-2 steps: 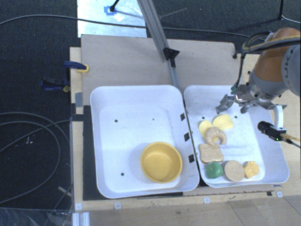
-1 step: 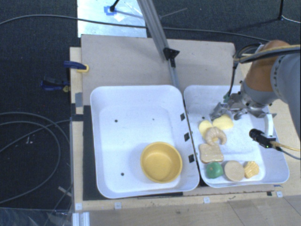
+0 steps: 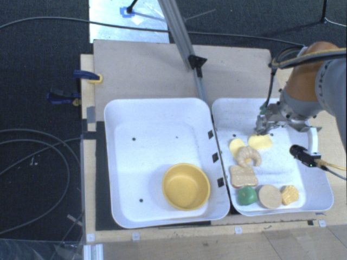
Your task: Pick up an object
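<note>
Camera view: your pick is in the right bin [image 3: 325,202], with the jaws [image 3: 262,127] low over its far half.

Nearest you lie a green ball [image 3: 246,195], a tan disc [image 3: 269,196] and a yellow shell [image 3: 289,195]; behind them a toast slice [image 3: 242,175], a croissant [image 3: 249,156] and a pale yellow piece [image 3: 260,142]. That piece sits just beside the jaws, on their near side. It looks like light, stiff plastic, probably slick, so grip across its narrow width. Whether the jaws are parted, you cannot tell. A yellow bowl [image 3: 186,186] sits in the left bin [image 3: 124,118].
</note>
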Available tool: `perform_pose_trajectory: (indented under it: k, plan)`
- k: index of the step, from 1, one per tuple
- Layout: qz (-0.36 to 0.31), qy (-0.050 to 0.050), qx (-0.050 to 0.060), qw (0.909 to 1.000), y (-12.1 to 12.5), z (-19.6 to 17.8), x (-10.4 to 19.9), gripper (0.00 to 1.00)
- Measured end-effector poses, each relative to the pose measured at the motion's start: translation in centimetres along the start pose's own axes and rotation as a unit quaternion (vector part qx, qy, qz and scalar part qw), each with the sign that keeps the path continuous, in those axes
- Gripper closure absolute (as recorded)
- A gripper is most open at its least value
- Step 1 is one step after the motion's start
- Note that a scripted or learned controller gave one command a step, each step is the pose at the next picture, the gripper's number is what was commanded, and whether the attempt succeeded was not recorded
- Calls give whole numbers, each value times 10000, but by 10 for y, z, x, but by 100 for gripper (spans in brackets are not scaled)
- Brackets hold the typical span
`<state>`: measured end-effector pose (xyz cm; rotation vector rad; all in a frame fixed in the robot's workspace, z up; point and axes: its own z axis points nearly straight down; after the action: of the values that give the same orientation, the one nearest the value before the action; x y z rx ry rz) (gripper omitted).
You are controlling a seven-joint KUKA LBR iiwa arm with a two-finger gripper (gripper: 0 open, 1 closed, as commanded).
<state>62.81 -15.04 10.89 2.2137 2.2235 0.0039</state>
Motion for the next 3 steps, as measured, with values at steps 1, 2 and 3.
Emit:
perform_pose_trajectory:
  k: [1, 2, 3]
  plan:
    - [-12, 1, -8, 10000, -2, -51, 9, 100]
    - [-17, 1, -2, 10000, -5, -109, 17, 100]
    - [-18, -1, -6, 10000, -3, -163, 17, 100]
